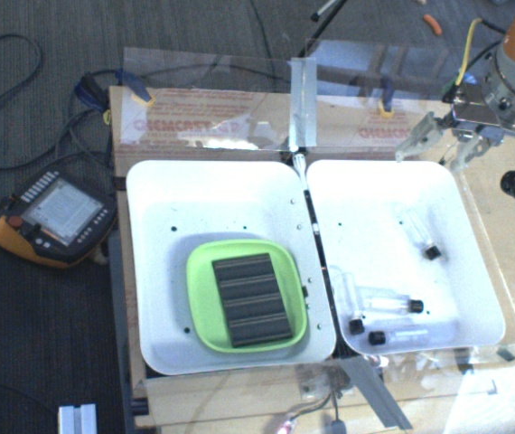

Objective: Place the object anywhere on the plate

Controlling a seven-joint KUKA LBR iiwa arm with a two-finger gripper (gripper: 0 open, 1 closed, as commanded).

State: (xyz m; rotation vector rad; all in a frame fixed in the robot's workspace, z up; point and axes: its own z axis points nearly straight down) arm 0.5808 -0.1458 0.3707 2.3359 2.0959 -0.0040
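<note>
We are finding the dark grey ribbed rectangular block lying on the light green square plate, long axis twelve-to-six, at seven o'clock from the jaws, which are standing open and holding nothing.

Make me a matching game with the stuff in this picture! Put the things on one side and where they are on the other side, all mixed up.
Things:
1. dark ridged block
2. green plate
3. clear tubes with black caps
4. end effector

Places:
A. in the right bin
B. above the far edge of the right bin
C. lying on the green plate
D. in the left bin

Pairs: 1-C, 2-D, 3-A, 4-B
</note>
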